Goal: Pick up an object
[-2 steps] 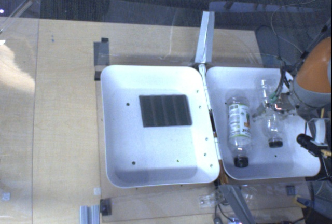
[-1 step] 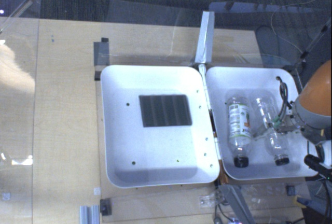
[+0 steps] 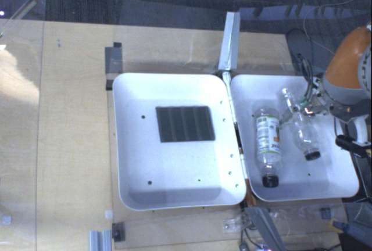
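Note:
Two clear plastic bottles lie in the right bin (image 3: 343, 183). One bottle (image 3: 268, 140) has a white and green label, and its black cap points to the bin's front edge. The other bottle (image 3: 303, 132) is bare, lies tilted just to the right, and has a black cap at its lower end. My gripper (image 3: 304, 107) reaches in from the right and sits right above the upper end of the bare bottle, at the back of the bin. Nothing can be seen lifted off the bin floor.
A dark grey ridged rectangular pad (image 3: 185, 124) lies flat in the middle of the left bin (image 3: 133, 186). A metal divider post (image 3: 229, 46) stands behind the seam between the bins. The grey arm with its orange band (image 3: 349, 67) overhangs the right bin's back right corner.

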### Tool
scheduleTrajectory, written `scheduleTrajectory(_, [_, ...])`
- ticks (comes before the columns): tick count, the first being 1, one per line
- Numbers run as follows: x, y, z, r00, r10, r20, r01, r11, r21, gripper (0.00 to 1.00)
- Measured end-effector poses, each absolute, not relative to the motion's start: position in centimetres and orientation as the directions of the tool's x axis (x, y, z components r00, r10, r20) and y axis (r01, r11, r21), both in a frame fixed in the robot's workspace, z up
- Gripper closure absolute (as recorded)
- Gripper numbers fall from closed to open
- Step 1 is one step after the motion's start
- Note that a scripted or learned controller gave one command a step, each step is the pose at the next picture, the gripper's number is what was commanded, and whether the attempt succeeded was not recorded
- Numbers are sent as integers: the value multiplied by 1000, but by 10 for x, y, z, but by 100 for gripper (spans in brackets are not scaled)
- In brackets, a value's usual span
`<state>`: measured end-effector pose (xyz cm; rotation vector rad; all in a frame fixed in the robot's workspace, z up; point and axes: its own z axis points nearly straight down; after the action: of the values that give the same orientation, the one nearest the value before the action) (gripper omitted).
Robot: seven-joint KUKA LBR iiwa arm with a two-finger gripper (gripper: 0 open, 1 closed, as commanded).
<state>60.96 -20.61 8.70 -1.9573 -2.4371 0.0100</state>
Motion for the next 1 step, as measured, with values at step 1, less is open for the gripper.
scheduleTrajectory(1, [561,-206,89,-275,961,-4,961,275,9,0])
